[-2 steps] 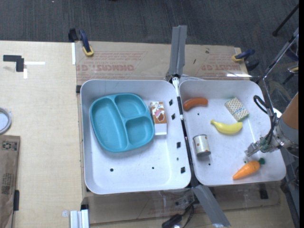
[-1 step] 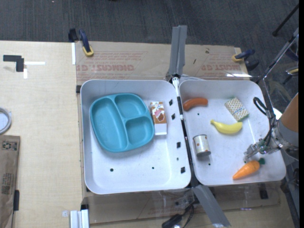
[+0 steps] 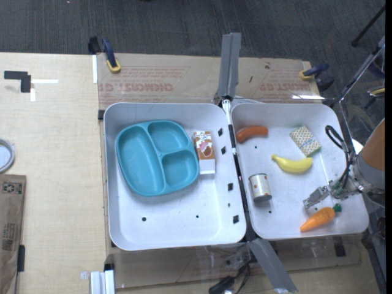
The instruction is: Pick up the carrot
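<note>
Pincer (image 3: 320,196) just above carrot (image 3: 318,220)

The bench (image 3: 49,139) carries two shallow white bins side by side — the left bin (image 3: 122,225) and the right bin (image 3: 269,228) — on a cardboard sheet (image 3: 165,78) clamped at the far edge. A tape roll (image 3: 5,157) lies at the bench's left edge.
</note>
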Available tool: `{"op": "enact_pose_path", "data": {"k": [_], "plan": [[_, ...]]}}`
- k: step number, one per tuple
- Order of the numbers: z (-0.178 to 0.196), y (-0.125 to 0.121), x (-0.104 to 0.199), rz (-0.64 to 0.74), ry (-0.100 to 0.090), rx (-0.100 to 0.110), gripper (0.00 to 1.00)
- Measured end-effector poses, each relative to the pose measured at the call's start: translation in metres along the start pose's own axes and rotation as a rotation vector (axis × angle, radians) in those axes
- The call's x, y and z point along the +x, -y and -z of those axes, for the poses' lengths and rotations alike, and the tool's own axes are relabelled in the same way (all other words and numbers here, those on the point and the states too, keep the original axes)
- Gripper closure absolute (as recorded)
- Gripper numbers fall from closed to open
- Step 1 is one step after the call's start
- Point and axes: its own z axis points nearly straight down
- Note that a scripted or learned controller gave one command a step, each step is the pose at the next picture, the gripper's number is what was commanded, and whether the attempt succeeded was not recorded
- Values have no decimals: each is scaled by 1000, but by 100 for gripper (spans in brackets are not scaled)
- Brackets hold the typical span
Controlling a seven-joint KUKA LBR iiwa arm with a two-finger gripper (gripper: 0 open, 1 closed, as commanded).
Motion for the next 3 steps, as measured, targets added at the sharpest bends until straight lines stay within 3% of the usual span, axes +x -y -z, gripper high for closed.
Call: {"op": "enact_pose_path", "data": {"k": [1, 2, 3], "plan": [[9, -1, -1, 1, 4, -1, 100], [1, -44, 14, -62, 8, -2, 100], [1, -44, 14, -62, 7, -2, 0]]}}
